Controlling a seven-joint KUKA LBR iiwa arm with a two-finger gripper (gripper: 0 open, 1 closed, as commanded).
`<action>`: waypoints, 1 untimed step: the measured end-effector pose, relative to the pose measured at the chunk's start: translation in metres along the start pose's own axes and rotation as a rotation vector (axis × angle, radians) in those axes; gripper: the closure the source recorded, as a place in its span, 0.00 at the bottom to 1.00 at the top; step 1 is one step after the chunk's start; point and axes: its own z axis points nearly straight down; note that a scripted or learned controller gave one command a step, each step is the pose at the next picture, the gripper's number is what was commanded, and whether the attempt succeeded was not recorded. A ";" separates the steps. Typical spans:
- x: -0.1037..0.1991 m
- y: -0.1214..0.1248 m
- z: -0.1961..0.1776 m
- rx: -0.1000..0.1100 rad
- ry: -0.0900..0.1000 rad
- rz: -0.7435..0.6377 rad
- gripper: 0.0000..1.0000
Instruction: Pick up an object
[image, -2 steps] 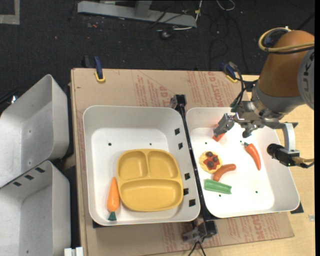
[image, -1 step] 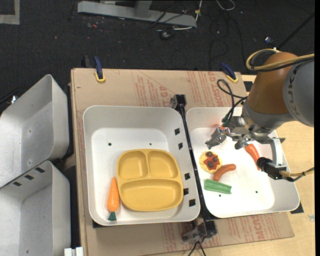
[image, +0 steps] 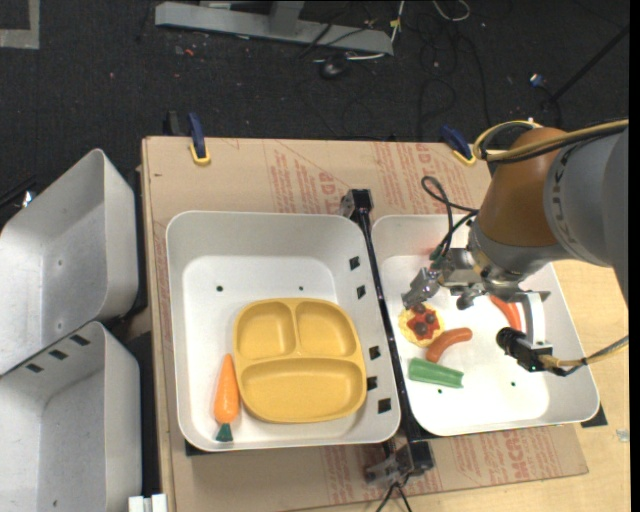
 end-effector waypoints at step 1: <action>0.000 0.001 -0.013 -0.006 -0.001 0.002 1.00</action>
